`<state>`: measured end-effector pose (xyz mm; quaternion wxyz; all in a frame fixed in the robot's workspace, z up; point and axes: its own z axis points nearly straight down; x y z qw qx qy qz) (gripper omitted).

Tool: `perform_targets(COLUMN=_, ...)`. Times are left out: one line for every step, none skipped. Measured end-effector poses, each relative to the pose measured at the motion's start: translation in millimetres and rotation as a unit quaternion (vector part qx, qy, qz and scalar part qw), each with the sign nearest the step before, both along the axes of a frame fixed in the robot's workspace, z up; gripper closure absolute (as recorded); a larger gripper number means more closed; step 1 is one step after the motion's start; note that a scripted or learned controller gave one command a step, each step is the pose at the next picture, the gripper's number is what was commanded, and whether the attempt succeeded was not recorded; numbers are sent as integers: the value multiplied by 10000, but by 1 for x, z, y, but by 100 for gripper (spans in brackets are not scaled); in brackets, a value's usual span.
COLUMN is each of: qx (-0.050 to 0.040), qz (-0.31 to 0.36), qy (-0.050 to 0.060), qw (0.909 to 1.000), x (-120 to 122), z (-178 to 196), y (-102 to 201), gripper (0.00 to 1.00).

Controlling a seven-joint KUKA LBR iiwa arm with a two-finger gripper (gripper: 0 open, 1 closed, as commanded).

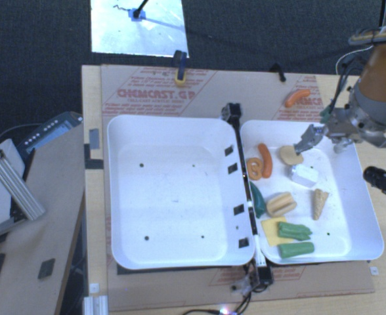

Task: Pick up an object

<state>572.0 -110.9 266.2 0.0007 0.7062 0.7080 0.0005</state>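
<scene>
Two shallow white bins sit side by side on a tabletop (91, 176) covered with printed cardboard. The left bin (173, 189) holds nothing that I can make out. The right bin (357, 202) holds a scatter of toy food. Near its left wall stands an orange sausage (266, 160), with a small pretzel (253, 169) just beside it. Below those lies a dark green leaf-shaped piece (257, 202) against the divider, and next to it a hot dog bun (281, 203). A pale round roll (289, 155) lies toward the top of the bin, with a white block (304, 174) just below it. An ice cream cone (319, 203) lies to the right of the bun. At the near end, a yellow slice (272, 228) lies partly under two green vegetables (293, 230), one above the other. A second orange sausage (298, 98) lies outside the bins on the cardboard.

The arm (380, 87) reaches in from the right, its orange band high and its grey wrist angled down toward the left. The pincer (309, 138) hangs over the upper part of the right bin, its tip just beside the pale roll. I cannot tell from here how wide it stands, and nothing shows gripped in it.

Count: two bins, two sausages, two green vegetables, one of each other item.
</scene>
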Motion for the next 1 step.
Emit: perform_targets(qx=17, qz=54, qy=-13, qw=10000, x=-15, z=30, y=107, gripper=0)
